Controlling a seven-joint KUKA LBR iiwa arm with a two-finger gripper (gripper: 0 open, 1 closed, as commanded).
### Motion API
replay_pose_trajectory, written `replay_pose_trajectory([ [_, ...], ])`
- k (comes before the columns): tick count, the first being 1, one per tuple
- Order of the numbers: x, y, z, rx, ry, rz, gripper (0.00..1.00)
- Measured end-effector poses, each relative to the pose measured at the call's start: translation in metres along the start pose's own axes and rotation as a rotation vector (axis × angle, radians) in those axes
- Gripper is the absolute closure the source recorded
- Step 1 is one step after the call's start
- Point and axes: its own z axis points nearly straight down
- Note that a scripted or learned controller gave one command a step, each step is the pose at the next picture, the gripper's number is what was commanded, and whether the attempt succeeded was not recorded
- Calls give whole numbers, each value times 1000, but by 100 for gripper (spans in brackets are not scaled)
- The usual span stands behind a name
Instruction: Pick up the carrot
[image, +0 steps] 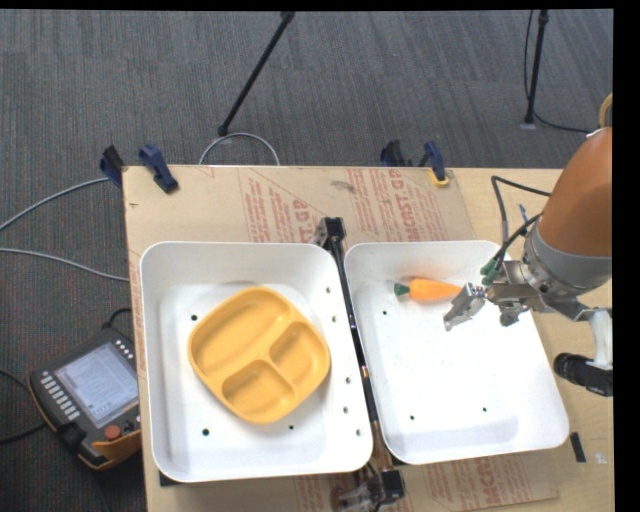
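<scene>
Brown bench (290, 195), two white bins (160, 300) side by side

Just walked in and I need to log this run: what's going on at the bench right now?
A grey robot arm reaches in from the right over the right bin. Its gripper sits just beside the orange end of the carrot, which lies on the bin floor near the back edge. The carrot isn't between the fingers, so it hasn't been picked up yet. The left bin holds a yellow divided plate, untouched.
</scene>
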Motion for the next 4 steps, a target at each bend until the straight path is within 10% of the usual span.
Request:
replay_pose_trajectory([
  [1,-19,52,-57,-4,-2,-2,0],
  [2,11,96,-11,-1,-1,-1,0],
  [3,-6,108,123,5,0,1,0],
  [4,-42,110,126,-3,-2,0,0],
])
